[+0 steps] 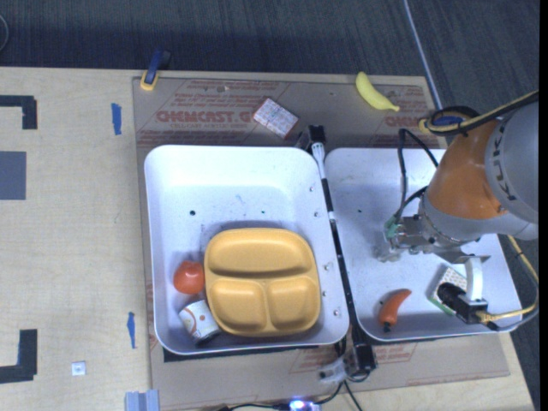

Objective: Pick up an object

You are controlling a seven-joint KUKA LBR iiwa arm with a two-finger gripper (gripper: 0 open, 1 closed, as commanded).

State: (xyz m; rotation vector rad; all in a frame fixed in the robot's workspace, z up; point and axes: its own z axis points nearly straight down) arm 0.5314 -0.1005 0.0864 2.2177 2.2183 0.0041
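**Gripper low in the right bin, chilli toy close by at 6 o'clock**

We see the gripper (396, 241) down over the floor of the right bin (360, 187), approx mid-bin. At this slant and res we can't tell how wide it stands, and we can make out nothing held in it.

Nearest candidate for the pick, in our judgement, is the orange-red chilli-shaped toy (395, 304). It lies flat on the bin floor, near the gripper at its 6 o'clock, and at approx 6–7 o'clock of the bin, close to the front wall but not touching it as far as we can see. It lies apart from everything else.

Handling, as we read it:
- Prob. light, hollow plastic or foam, so weight is no issue
- Smooth, curved and tapered, so it may slip or roll out of a squeeze near either tip
- Not fragile, so a firm close should do no harm
- Best hold is across the thick middle, w/ the jaws set square to its long axis, which runs from about 1 to 7 o'clock
- It lies low, so the gripper must go right down to the floor to get around it

Other options sit in the left bin (231, 187). The yellow divided tray (261, 281) looks too broad and stiff. An orange ball (188, 276) touches its 9 o'clock side and would roll. A white-and-orange cylinder (199, 319) sits at 7 o'clock, wedged in the corner
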